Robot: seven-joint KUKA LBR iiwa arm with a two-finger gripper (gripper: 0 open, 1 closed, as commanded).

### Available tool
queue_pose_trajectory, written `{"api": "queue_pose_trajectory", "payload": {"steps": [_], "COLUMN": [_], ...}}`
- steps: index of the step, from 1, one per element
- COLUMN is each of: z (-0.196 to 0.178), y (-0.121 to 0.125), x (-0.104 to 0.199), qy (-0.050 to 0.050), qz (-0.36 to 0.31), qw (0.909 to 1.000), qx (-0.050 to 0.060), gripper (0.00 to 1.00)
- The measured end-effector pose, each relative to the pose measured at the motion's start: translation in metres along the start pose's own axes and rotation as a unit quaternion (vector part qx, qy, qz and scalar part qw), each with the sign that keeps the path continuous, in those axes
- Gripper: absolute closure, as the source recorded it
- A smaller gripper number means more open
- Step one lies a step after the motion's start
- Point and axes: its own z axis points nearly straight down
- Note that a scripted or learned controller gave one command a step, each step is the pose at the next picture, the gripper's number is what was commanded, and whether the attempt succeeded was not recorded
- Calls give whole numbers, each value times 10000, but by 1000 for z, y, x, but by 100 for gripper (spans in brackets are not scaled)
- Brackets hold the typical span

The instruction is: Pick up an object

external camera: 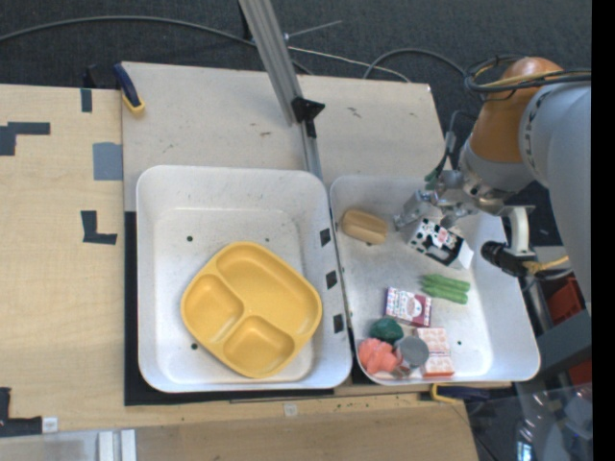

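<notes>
We see the grey arm with its orange band reach in from the right, its hand [434, 211] low over the far part of the right bin [500, 353]. Whether the hand is spread or pressed together, we cannot tell. Just beneath it lies a small black-and-white object [437, 242], and left of that a tan bread-like piece [364, 226]. Nearer to us rest a green bundle [445, 287], a pink-and-white packet [407, 305], a dark green item [387, 329], a coral-coloured toy [377, 356], a grey disc [413, 351] and a red-and-white packet [435, 346]. In the left bin [163, 257] sits a yellow divided plate [252, 307]. Both bins stand on the counter [58, 238].
</notes>
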Motion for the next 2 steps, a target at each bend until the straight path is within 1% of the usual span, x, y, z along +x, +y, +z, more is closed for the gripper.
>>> {"api": "queue_pose_trajectory", "payload": {"steps": [1, 2], "z": [31, 19], "y": [0, 0], "x": [1, 2], "qy": [-5, -4], "qz": [-2, -11], "qw": [10000, 10000], "qx": [-14, -18], "gripper": [0, 100]}}
